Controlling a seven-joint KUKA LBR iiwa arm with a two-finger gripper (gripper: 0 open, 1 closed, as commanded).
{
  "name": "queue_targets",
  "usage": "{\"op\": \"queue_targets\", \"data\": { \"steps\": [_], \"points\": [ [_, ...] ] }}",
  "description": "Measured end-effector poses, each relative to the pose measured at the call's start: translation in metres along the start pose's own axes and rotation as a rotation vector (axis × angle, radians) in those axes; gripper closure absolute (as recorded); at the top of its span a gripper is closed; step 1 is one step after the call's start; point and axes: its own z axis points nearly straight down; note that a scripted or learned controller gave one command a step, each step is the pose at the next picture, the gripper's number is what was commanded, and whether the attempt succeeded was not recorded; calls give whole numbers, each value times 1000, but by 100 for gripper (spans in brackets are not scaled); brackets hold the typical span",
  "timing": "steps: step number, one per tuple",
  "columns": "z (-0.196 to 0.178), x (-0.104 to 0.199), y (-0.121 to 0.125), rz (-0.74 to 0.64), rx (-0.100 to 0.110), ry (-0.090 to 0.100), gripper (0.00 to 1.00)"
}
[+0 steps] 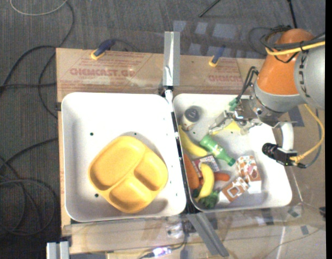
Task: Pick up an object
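Currently the two-finger gripper [230,120] hangs over the right white bin [273,198]; finger state cannot be told. Risk: descending, it nudges the green plastic bottle [217,150] at 7 o'clock into the yellow banana [191,146], spoiling the grasp.

Dark grey carpet [101,15] covers the floor around the desk [112,72], well apart from the jaws. Thin black cables [25,63] trail across the carpet, one looping near the top left corner. The desk top is brown board with faint red lettering, and two blue-and-yellow clamps [101,48] grip its far edge. A grey metal strip [168,58] stands upright at its middle. Light is even, with soft shadows.
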Motion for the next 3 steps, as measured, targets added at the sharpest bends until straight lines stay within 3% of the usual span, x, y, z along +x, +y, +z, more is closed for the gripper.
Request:
{"op": "queue_targets", "data": {
  "steps": [1, 2, 3],
  "points": [
    [98, 20, -14, 44, -3, -2, 0],
    [91, 20, -15, 44, 1, 0, 100],
    [-12, 63, 0, 17, 0, -3, 100]
  ]
}}
